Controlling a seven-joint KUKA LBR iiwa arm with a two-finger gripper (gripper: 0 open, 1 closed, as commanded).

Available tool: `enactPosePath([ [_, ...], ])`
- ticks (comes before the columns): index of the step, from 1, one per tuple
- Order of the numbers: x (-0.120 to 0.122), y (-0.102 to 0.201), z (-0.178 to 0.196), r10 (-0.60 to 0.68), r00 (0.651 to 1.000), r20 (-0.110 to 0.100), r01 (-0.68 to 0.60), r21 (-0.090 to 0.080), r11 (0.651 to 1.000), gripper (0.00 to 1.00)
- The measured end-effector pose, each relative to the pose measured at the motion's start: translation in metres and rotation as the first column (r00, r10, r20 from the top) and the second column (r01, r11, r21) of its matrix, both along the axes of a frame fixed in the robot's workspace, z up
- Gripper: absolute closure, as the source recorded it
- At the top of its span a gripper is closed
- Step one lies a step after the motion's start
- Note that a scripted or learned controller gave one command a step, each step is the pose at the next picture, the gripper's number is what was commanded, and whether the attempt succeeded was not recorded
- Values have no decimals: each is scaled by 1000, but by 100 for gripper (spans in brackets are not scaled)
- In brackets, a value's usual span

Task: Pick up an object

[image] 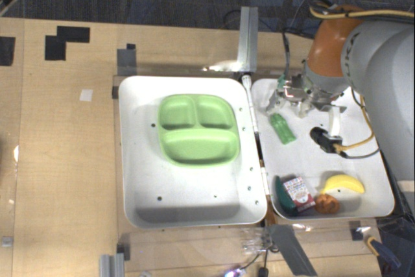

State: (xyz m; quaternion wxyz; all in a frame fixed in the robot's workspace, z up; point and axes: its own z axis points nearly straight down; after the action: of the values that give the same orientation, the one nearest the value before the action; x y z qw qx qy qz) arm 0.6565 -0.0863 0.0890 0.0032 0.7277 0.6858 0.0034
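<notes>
We see the gripper [290, 102] hovering just above the green bar [283, 128] in the right bin [382, 201]; whether its fingers are spread, we cannot tell.

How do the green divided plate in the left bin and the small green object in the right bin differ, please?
The green divided plate is far larger than the small green object. The plate is pale green, broad, with three compartments; the object is a deeper green, narrow and elongated. The plate lies alone in the left bin; the object lies just below the gripper in the right bin. Both are green.
</notes>
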Motion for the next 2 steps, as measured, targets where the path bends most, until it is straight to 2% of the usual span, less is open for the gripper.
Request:
enactPosePath([
  [1,-25,-13,1,190,982,3,-190,-2,982,0],
  [2,-22,-11,14,190,982,11,-190,-1,982,100],
])
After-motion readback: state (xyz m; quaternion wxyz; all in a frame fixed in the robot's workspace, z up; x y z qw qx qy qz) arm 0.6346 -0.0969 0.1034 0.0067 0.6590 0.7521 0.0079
